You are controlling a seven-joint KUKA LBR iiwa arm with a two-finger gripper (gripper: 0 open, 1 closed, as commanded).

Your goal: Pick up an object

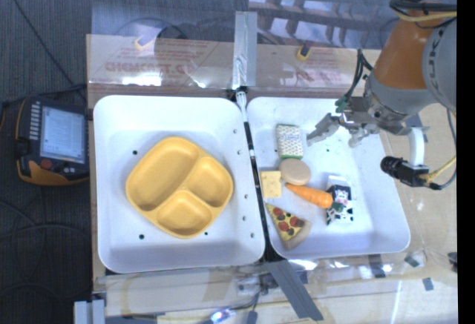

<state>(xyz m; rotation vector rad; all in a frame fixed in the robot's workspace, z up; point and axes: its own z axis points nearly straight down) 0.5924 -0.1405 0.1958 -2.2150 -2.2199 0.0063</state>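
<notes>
Camera view: grey two-finger gripper hangs spread wide and empty over the right white bin; the orange toy carrot lies nearer the camera, well apart.

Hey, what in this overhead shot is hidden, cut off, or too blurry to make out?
- Arm: camera view, its upper part cut off by the top and right edges.
- Black-and-white toy: too small and blurred to identify.
- Green-patterned block: too small to identify.
- Pendant screen: glare, unreadable.
</notes>
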